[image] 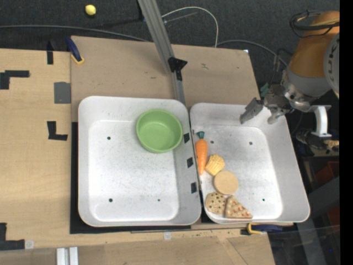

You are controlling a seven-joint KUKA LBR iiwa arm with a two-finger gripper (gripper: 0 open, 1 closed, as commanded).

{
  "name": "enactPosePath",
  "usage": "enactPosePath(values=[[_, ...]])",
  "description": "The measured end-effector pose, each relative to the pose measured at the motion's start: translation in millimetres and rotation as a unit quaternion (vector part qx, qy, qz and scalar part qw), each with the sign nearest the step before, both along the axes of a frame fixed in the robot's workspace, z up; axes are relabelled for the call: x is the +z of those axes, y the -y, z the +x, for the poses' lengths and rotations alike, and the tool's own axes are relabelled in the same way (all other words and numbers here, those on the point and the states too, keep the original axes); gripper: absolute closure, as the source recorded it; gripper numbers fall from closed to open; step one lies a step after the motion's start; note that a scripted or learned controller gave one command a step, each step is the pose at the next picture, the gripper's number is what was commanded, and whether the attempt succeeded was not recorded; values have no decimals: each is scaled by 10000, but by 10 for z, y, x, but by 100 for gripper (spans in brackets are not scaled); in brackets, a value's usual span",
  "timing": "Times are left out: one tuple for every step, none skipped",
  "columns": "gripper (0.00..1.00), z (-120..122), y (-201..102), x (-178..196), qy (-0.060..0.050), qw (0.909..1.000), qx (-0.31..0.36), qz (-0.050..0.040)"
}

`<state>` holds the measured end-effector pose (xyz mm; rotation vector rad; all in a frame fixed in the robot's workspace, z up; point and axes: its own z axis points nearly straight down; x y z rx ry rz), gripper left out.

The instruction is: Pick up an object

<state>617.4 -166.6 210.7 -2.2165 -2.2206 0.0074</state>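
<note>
Two shallow white bins are seen side by side on the table (33, 148), and at the near edge of the right bin (276, 170) a small cluster of play food is gathered. Nearest of all, a pizza wedge (237, 209) is laid against a round waffle-patterned cookie (215, 203). Just behind them a tan round biscuit (225, 182) is set, touched at its far side by a ridged yellow piece (214, 164). Right beside that, along the bin's left wall, an orange carrot (201, 154) is stretched out with its green tip pointed away from the viewer. None of these is being touched.

Over in the left bin (99, 164), a green bowl (159, 130) is placed upright near the far right corner.

Farther back, at the far right corner of the right bin, the pincer (263, 111) is held above the rim, well apart from the food. Its two fingers are spread, and nothing is gripped between them. Behind it the grey arm with its orange band (314, 54) is brought in from the right. Beyond the table, a yellow ball (90, 9) is left on the dark floor.
</note>
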Motion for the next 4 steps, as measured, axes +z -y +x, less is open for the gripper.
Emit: enactPosePath(values=[[0, 46, -7, -457, 1, 10000, 1, 1], [0, 64, -28, -901, 1, 10000, 5, 1], [100, 77, -34, -771, 19, 10000, 13, 0], [100, 93, -3, -139, 56, 10000, -3, -6]])
